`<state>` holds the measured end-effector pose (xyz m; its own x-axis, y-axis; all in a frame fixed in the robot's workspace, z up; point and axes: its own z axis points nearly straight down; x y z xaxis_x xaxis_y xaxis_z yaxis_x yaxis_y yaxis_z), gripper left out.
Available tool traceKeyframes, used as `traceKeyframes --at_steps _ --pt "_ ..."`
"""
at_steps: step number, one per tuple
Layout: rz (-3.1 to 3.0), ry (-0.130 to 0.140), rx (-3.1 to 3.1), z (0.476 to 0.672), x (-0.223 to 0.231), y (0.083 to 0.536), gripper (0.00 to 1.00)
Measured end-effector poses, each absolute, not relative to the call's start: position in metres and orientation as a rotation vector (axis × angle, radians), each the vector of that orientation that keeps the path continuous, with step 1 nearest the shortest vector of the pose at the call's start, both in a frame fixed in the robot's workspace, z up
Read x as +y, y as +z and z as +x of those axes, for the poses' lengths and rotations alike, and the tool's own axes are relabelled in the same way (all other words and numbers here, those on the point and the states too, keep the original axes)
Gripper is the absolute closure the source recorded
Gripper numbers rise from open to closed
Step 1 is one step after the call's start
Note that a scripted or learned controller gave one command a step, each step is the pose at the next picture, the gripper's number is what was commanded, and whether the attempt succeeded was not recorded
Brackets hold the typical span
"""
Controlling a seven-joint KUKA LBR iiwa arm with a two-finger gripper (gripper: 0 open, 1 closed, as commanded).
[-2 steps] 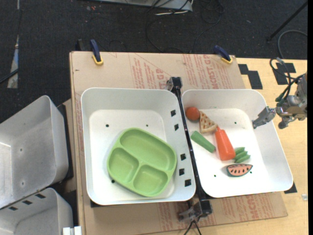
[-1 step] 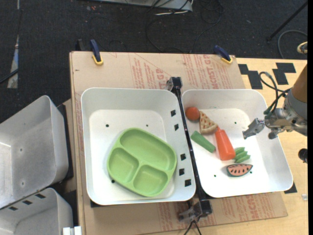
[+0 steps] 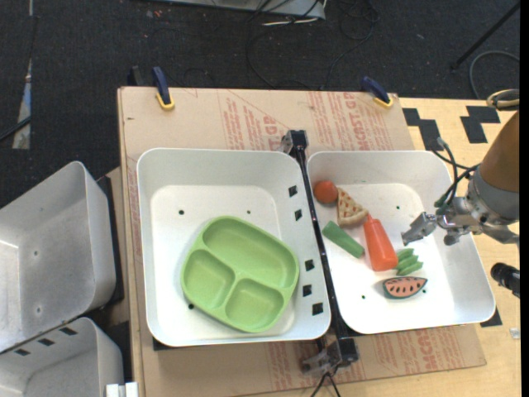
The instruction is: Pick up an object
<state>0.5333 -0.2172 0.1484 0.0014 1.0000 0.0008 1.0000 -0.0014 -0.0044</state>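
The tan cardboard-covered surface (image 3: 248, 114) carries two shallow white plastic bins side by side. The left bin (image 3: 157, 172) contains one light green plastic divided plate (image 3: 240, 273) with three compartments, lying flat in the lower middle of the bin.

The right bin (image 3: 475, 292) contains six toy food items:
- A small round red-orange tomato (image 3: 325, 191) lies near the upper left corner.
- A triangular pizza slice (image 3: 350, 208) lies just beside the tomato, to its lower right.
- A flat green strip, like a pea pod (image 3: 343, 239), lies below the pizza slice, tilted diagonally.
- An orange carrot-shaped piece (image 3: 379, 245) lies just right of the green strip, its upper end near the pizza slice.
- A small green leafy piece (image 3: 408, 261) lies at the lower right end of the carrot piece, touching or nearly touching it.
- A watermelon slice (image 3: 404, 287) with red flesh and green rind lies below the leafy piece.

The grey arm enters from the right edge. The end effector (image 3: 420, 228) is positioned over the right half of the right bin, above the leafy piece and right of the carrot piece. No item sits between its fingers. Whether the fingers are apart or together cannot be determined from this view.

Additional white bins (image 3: 50, 246) stand on the dark floor to the left of the surface.
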Motion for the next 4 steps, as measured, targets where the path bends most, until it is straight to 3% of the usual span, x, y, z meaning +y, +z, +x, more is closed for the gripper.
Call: traceKeyframes --at_steps 1,2,4 --pt "-2.219 0.004 -2.217 0.532 -0.216 0.095 0.0" --pt "-2.223 -0.001 -2.222 0.534 -0.217 0.109 1.0" --pt "-2.222 -0.004 -2.23 0.541 -0.212 0.196 1.0"
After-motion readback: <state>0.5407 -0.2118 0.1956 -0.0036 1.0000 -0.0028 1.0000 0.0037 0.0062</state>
